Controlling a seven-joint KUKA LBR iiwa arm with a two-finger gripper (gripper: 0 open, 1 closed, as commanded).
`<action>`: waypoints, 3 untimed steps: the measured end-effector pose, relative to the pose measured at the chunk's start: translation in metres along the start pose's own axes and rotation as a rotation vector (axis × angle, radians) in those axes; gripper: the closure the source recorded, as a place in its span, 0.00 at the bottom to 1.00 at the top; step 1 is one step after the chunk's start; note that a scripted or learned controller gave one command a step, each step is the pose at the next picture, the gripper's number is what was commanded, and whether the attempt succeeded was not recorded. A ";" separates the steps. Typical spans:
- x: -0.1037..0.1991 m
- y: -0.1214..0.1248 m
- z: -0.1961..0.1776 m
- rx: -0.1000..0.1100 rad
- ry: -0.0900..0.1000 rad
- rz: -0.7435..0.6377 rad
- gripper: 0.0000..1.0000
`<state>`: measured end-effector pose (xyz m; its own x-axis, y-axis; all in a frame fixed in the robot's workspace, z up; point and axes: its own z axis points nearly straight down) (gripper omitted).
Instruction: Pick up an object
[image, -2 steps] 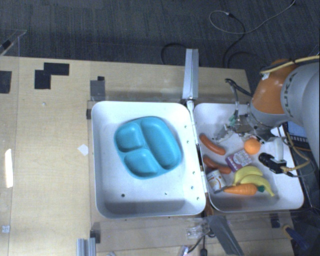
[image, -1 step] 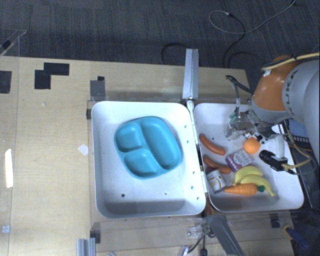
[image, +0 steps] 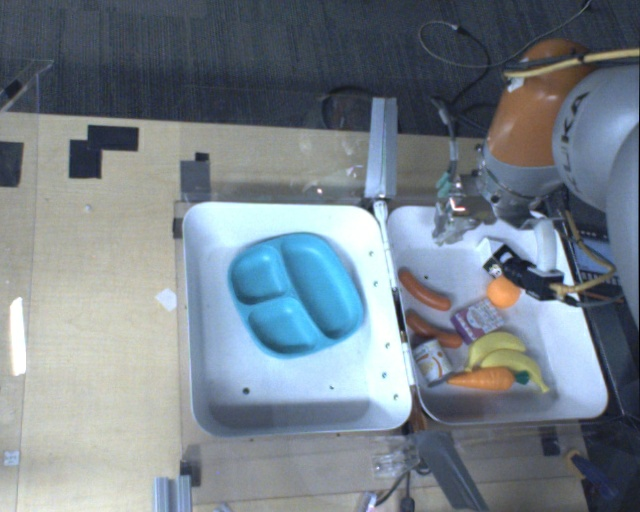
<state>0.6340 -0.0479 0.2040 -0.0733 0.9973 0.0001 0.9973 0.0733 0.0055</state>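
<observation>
Table (image: 100, 300): pale wood surface carrying two shallow white bins side by side.
Left bin (image: 200, 330): holds one blue divided plate (image: 296, 292), three compartments, lying flat near the bin's centre.
Right bin (image: 580, 390): holds the loose items, gathered toward its 6 o'clock half.
Sausage, upper (image: 425, 289): red-brown, lying at a slant, near the bin's 9 o'clock wall.
Sausage, lower (image: 432, 327): just beside and at 6 o'clock of the upper one.
Purple packet (image: 478, 320): at the bin's centre, touching the lower sausage's end.
Orange ball (image: 504, 293): at 1 o'clock of the purple packet.
Bananas (image: 510, 355): yellow bunch at 6 o'clock of the packet.
Carrot (image: 482, 379): lying flat along the bananas' 6 o'clock side, touching them.
Small can (image: 431, 361): at 9 o'clock of the carrot, against the bin wall.
Arm (image: 560, 110): enters from 3 o'clock, orange band above the wrist.
Jaws (image: 452, 215): low over the right bin's 12 o'clock end, well apart from the items; opening cannot be told, nothing seen held.
</observation>
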 end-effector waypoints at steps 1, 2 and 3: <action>0.012 -0.038 0.021 0.006 -0.001 0.567 1.00; 0.013 -0.037 0.011 0.006 -0.001 0.558 1.00; 0.014 -0.035 0.002 0.005 -0.001 0.549 1.00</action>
<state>0.5978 -0.0369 0.2018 0.4581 0.8889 0.0001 0.8889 -0.4581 -0.0001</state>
